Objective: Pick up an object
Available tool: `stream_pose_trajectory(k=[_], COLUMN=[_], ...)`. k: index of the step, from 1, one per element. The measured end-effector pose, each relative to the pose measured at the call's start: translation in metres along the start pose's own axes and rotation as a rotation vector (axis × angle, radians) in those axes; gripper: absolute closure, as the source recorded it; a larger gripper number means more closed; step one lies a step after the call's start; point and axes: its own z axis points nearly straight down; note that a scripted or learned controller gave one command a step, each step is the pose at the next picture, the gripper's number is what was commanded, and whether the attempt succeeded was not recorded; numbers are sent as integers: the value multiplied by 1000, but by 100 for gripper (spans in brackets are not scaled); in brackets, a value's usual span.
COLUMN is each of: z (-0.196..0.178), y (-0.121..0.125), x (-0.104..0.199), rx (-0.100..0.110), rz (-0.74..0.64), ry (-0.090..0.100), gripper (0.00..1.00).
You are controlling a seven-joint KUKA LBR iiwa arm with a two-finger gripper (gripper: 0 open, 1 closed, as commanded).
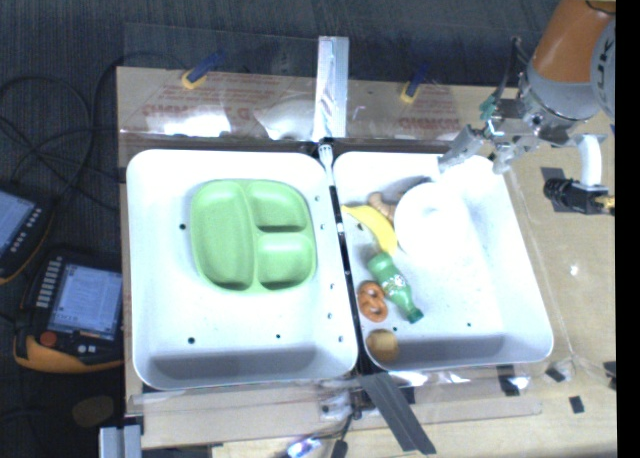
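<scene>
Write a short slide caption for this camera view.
Arm's gripper hovers over the right bin's far rim; banana, bottle, pretzel inside; green tray in left bin.

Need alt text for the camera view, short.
Overhead slanted view of two white bins: the end effector hovers over the right bin's far edge, holding nothing visible. That bin holds a white plate, banana, green bottle, pretzel and a small brown item; the left bin holds a green divided tray.
</scene>
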Motion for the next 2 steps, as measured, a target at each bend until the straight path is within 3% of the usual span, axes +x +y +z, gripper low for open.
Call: stream_pose_trajectory(k=[1,2], z=[117,145], y=[20,-5], x=[69,64], rx=[0,-11], rz=[-252,-435], ry=[-1,-6], gripper=[0,0])
